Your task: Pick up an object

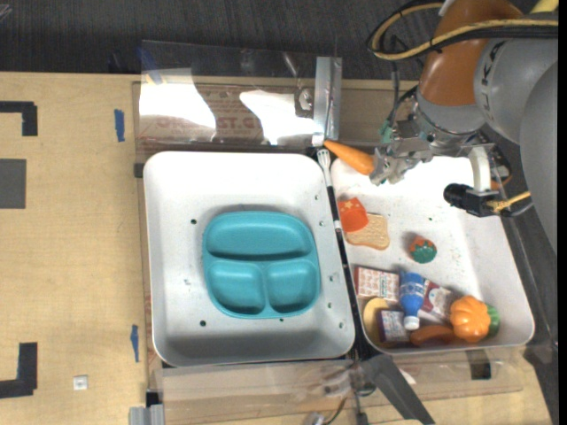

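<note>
Tool (387, 172) over right bin's (518, 277) far corner, grip state unclear; carrot (349, 157) just beside.

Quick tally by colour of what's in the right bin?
Right bin, as far as the corner pile lets me tell:
Orange: 3, carrot, cup, pumpkin
Tan: 1, toast
Green and orange: 1, ball
Blue and white: 1, bottle
Red and white: 1, carton
Total: 7

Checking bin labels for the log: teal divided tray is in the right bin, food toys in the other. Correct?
Not quite. The camera view shows the teal divided tray in the left bin. The food toys, such as the carrot and the small pumpkin, lie in the right bin.
</note>
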You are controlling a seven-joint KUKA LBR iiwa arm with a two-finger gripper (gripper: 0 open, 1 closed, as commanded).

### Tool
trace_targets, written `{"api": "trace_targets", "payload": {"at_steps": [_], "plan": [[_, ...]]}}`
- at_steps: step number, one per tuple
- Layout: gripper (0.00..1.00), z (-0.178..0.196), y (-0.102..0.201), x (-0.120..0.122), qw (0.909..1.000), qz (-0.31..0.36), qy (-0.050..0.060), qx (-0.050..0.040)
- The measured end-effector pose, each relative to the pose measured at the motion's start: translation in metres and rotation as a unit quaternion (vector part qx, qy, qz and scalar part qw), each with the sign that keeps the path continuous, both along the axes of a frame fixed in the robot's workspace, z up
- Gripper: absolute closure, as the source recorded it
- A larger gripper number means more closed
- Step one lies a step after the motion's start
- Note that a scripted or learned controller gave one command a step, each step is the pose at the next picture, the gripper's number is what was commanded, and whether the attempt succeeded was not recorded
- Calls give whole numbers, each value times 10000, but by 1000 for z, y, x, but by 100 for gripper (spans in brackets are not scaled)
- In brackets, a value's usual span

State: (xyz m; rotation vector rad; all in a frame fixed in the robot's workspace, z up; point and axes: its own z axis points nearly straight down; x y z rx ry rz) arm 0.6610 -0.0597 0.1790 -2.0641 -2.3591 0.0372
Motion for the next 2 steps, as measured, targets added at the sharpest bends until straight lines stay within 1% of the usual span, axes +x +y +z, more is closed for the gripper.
{"api": "trace_targets", "payload": {"at_steps": [1,2], "plan": [[100,0,1,0,9999,144,12,-5],[0,6,12,6,9997,205,-100,67]]}}
